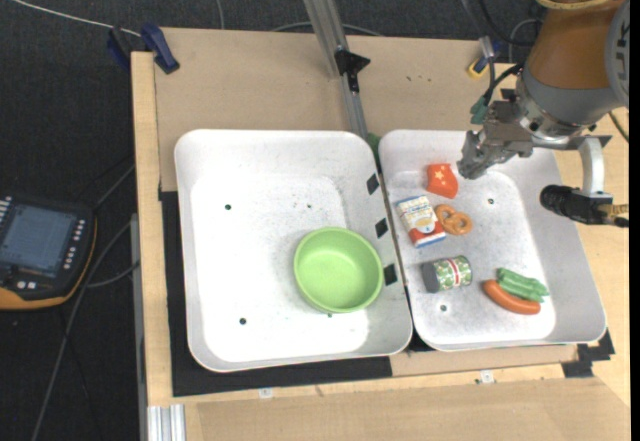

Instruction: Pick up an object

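Block (442, 179), the small orange-red item with a pale mark on its upper face, lies at the far end of the right bin (560, 259), and we take it as the likely target because it is the object nearest the gripper (474, 165). We see the gripper low over the far part of that bin, just beside the block and on its right as the camera looks, so the block lies to the camera-left of the tool and slightly nearer the front edge. We cannot tell how far the gripper is open, since the wrist hides its tip, and we see nothing held in it. We judge that the coming move depends on this small sideways offset: the tool must shift toward the bin divider to centre over the block before descending. The block looks roughly squat, with no clear long axis, so we expect wrist rotation to matter little. Just in front of the block lie a carton (420, 220) and a pretzel (453, 221); a can (447, 274), a carrot (512, 297) and a green pod (522, 283) lie nearer the front. A green bowl (338, 269) sits in the left bin (215, 229), well apart from the tool.
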